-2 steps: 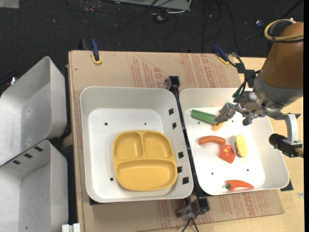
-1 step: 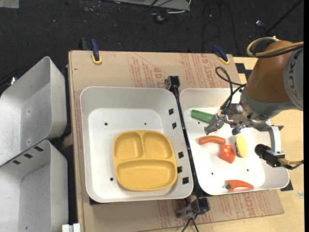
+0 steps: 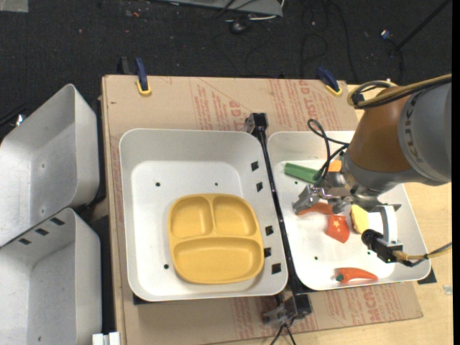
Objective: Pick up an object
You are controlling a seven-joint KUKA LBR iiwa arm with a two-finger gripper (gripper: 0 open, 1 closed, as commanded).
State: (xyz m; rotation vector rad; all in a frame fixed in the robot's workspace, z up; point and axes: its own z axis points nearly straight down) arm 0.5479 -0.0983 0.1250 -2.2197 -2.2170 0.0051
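The arm reached in over the right bin (image 3: pixel 309 261), its end effector (image 3: pixel 310 198) low among a small cluster of toys; whether it was clenched or released, I could not tell. Just beside it lay a green piece (image 3: pixel 300 170), a red strawberry-like piece (image 3: pixel 338 227) and a yellow piece (image 3: pixel 357 217). A red-orange pepper (image 3: pixel 355 274) lay near the front wall. The left bin (image 3: pixel 136 214) held a yellow divided plate (image 3: pixel 215 238).
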